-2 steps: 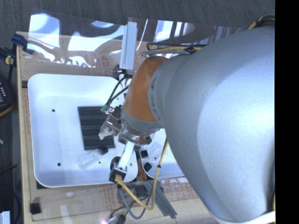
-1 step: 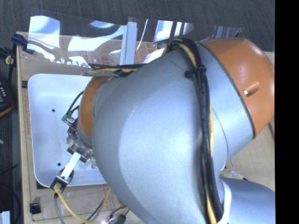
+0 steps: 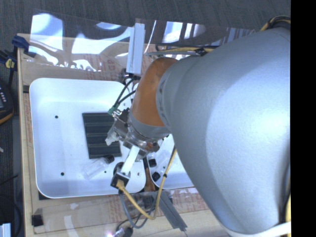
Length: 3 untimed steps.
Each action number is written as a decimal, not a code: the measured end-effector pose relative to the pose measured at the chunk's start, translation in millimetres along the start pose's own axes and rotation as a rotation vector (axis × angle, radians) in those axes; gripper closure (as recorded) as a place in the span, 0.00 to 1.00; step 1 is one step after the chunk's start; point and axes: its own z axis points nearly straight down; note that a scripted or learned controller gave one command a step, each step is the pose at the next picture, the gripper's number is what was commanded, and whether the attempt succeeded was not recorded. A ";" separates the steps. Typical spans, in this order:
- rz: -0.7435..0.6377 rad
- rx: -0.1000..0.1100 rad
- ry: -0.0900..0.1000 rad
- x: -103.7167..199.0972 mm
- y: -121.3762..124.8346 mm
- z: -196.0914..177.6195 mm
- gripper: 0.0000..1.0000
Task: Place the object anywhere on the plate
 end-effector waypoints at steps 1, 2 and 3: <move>0.076 0.000 0.000 37.3 -40.0 100.7 0.00; -0.092 0.008 -0.006 66.1 18.4 102.1 0.00; -0.018 0.000 0.000 13.4 36.9 -0.3 0.00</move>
